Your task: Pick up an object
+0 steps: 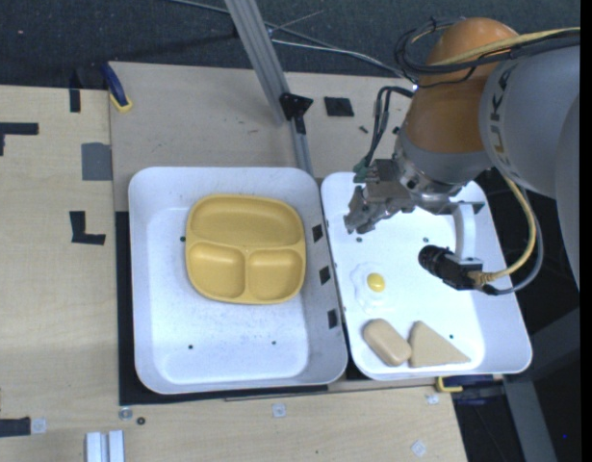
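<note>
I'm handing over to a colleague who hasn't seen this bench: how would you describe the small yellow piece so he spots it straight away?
Look in the right-hand white bin, under the gripper. Near its left wall lies the small yellow piece, on the bin floor. It is bright yellow and round, much smaller than the two tan blocks at the bin's near edge.

Robot lab: bench, white bins

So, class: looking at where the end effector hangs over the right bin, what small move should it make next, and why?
Probably shift toward the near side of the right bin and descend. The end effector hangs above the bin's far left corner with nothing between its fingers, while the small yellow piece lies just nearer, and the tan oval and tan wedge lie nearer still.
</note>
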`<state>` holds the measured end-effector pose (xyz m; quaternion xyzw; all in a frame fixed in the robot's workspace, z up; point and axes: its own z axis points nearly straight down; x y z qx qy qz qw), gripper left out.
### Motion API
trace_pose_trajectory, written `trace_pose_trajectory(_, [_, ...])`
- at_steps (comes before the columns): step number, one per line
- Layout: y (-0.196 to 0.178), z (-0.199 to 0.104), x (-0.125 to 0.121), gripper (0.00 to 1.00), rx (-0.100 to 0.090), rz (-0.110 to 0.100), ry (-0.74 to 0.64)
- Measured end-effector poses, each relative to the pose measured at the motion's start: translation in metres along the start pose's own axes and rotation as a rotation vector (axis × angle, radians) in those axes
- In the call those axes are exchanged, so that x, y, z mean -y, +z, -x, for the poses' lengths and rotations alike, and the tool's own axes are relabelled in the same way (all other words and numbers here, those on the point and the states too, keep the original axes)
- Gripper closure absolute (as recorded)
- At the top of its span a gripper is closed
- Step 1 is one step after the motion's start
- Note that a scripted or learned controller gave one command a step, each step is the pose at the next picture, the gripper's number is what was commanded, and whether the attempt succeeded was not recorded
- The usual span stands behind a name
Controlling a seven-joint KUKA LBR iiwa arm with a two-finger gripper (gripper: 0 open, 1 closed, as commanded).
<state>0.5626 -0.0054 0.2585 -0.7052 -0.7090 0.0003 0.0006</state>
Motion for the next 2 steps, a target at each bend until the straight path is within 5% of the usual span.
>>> trace_pose_trajectory(2, [0.021,-0.101,-0.038,1.00,0.001,0.000,0.000])
